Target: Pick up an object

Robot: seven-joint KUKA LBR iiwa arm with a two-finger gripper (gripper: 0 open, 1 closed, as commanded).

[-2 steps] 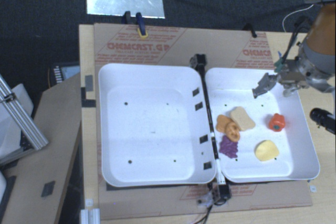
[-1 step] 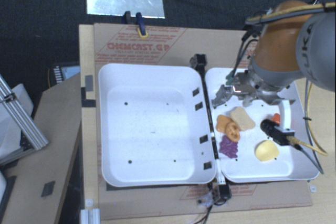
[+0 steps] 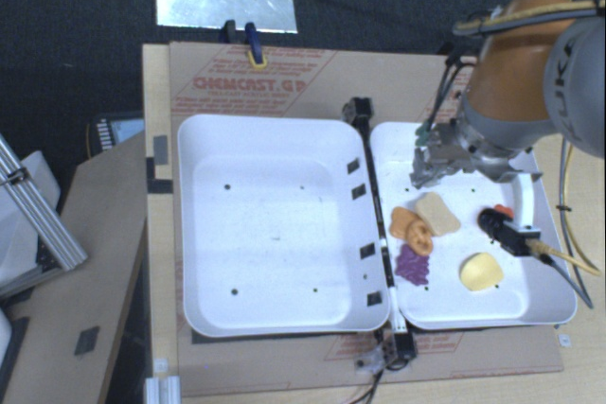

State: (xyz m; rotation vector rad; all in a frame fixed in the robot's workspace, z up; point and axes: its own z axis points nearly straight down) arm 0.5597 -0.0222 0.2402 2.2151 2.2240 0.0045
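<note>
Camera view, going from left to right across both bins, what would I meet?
Left bin → orange piece → beige piece → yellow piece. The purple piece lies straight below the orange one in the picture, so it has no clear place in the order.

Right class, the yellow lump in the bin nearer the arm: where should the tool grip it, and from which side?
Grip across the middle of the yellow lump, coming straight down from above. It looks rounded and low, and it lies alone on the bin floor, apart from the purple piece, so its sides seem free.
</note>
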